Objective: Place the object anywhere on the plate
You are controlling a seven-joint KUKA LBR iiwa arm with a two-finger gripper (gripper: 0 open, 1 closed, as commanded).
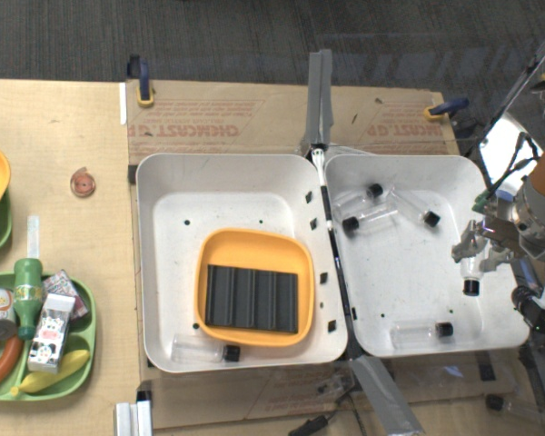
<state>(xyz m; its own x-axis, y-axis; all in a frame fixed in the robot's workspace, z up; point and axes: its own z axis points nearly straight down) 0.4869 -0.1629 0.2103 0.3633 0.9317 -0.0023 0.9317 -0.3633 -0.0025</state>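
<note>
Two shallow white bins sit side by side: left bin (pixel 150 243), right bin (pixel 400 271).

The orange plate (pixel 254 241) lies in the left bin, toward its near side. A dark ribbed block (pixel 252 299) rests flat on it and covers most of its floor.

The gripper (pixel 477 251) hangs over the right edge of the right bin, well apart from the plate. Jaw state: cannot tell, too small and cluttered at this slant.

Small items: a capped vial (pixel 471 284) just below the gripper, with a clear body and a black cap. I cannot tell whether it is touching the gripper or lying loose on the bin floor. Four similar tubes (pixel 368 218) are scattered through the right bin, and one more tube (pixel 204 353) lies by the near wall of the left bin, beside the plate.

Judgement: the task does not name its object. Given where the arm is, the capped vial is the likely candidate. If so, progress is early: no grasp is confirmed, and the lift, the carry across the divider and the release are all left to do. Only the orange rim around the block is free for landing.

Look of the vial: short, transparent, dark-capped, glossy. Probably light and prone to rolling.
</note>
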